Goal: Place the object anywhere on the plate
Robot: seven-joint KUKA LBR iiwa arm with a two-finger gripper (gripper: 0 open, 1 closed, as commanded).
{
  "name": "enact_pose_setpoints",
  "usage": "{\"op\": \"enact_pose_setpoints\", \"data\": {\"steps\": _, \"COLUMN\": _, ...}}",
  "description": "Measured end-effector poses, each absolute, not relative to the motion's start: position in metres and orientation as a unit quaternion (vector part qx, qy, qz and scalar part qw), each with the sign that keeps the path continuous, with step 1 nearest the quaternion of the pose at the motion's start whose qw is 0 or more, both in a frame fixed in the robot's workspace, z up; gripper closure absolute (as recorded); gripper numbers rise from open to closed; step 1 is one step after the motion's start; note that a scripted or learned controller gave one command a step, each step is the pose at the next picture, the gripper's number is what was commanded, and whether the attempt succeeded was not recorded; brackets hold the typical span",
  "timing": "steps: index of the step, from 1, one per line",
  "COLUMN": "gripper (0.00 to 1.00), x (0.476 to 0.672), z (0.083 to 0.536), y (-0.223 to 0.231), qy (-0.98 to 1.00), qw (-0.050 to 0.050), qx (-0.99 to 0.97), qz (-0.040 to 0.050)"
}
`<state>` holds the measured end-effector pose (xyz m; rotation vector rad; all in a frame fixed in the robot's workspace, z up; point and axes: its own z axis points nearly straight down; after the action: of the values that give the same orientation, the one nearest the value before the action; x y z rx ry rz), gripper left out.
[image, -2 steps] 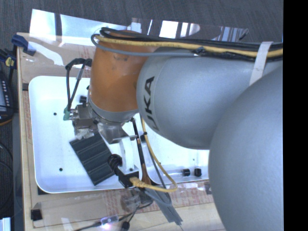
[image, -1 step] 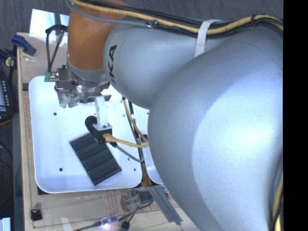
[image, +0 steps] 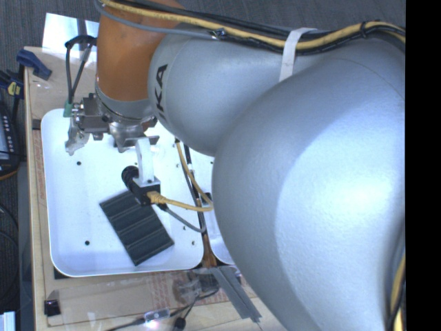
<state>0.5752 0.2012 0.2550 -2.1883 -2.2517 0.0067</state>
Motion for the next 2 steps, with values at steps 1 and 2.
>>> {"op": "enact_pose_setpoints", "data": {"steps": 1, "gripper": 1.0, "x": 0.5746, "z": 0.2642, "y": 0.2031, "qy": -0.721, "qw": 0.001, "qx": -0.693, "qz": 0.0032}}
{"op": "enact_pose_setpoints", "data": {"steps": 2, "gripper": 0.0, "x": 0.5744, "z": 0.264, "y": 0.2034, "qy": -0.721, "qw": 0.001, "qx": -0.693, "qz": 0.0033}}
